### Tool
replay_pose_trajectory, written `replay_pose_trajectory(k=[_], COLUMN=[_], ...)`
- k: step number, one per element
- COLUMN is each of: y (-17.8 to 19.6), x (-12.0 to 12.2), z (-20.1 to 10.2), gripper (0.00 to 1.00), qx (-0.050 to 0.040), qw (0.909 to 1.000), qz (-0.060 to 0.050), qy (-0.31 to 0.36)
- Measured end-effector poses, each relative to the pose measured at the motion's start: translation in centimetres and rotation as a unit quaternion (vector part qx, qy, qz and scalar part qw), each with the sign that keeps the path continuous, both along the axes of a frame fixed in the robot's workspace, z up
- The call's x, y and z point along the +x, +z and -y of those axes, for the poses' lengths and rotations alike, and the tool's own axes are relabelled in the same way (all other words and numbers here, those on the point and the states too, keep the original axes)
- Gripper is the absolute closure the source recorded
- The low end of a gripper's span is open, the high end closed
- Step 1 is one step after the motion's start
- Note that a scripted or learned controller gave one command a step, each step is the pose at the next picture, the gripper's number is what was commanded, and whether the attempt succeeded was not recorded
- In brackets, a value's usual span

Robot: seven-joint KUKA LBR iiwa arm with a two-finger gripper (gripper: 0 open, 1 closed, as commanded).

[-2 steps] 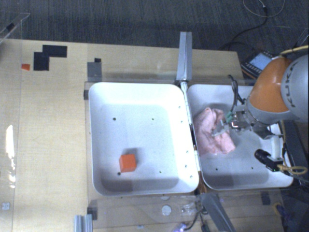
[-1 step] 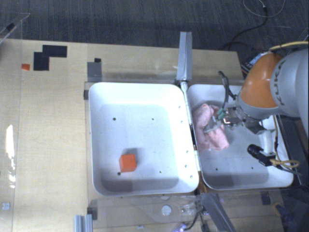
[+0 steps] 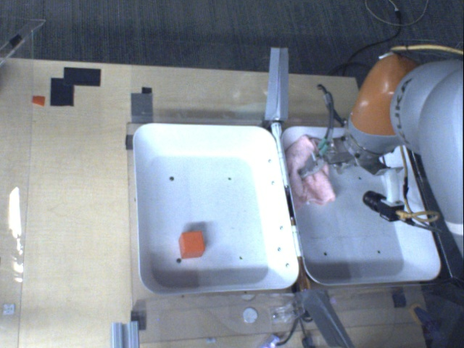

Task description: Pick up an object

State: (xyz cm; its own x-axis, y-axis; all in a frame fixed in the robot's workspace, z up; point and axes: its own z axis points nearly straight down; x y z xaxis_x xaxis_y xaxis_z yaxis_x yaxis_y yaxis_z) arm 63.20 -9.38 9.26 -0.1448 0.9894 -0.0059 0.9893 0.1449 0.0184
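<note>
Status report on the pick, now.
Gripper low in the right bin, at the pink cloth; grasp unconfirmed. Orange block alone in the left bin, untouched. Nothing blocking either.

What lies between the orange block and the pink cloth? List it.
In the camera view: bare white floor of the left bin, then the two bins' adjoining rims, between the orange block and the pink cloth.

Bench and Floor

A pale wooden bench [image 3: 72, 216] is seen under bright, even light. Dark grey carpet [image 3: 181, 13] is laid beyond its far edge, where a thin looped cable [image 3: 395, 6] is left lying.
</note>
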Motion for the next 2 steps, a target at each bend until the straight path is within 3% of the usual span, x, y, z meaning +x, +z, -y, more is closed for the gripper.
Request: replay_pose_trajectory(k=[1,2], y=[1.1,9.2], x=[0.3,3.9], z=[-0.3,-3.2], gripper=[1.00,1.00], qx=[0.0027,-0.0008], qw=[1.0000,0.9914], qz=[0.002,-0.007], qy=[0.002,0.131])
